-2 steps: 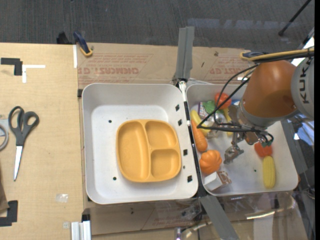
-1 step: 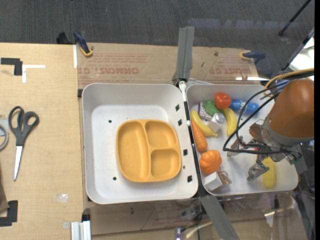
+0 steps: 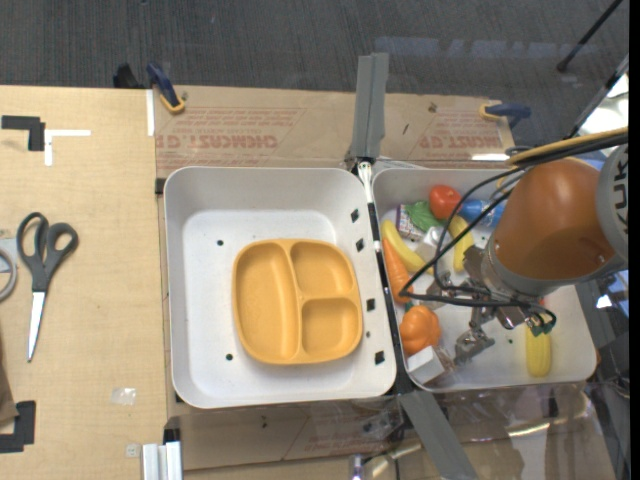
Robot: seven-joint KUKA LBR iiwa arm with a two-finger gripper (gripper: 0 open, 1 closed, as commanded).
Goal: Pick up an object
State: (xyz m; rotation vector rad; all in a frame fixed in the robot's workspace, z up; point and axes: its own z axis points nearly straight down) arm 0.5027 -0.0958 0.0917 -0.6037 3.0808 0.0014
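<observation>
Pale wooden tabletop point(image 3: 90, 268) carries two shallow white bins side by side. Left white bin point(image 3: 190, 298) holds a yellow-orange three-compartment plastic plate point(image 3: 297, 301) at its middle. Right white bin point(image 3: 570, 358) holds toy food: an orange carrot point(image 3: 396, 264) along its left wall, a yellow corn cob point(image 3: 538, 353) near its right front corner. Grey metal hand point(image 3: 472, 343) hangs low mid-bin; I cannot tell how open it is.
</observation>
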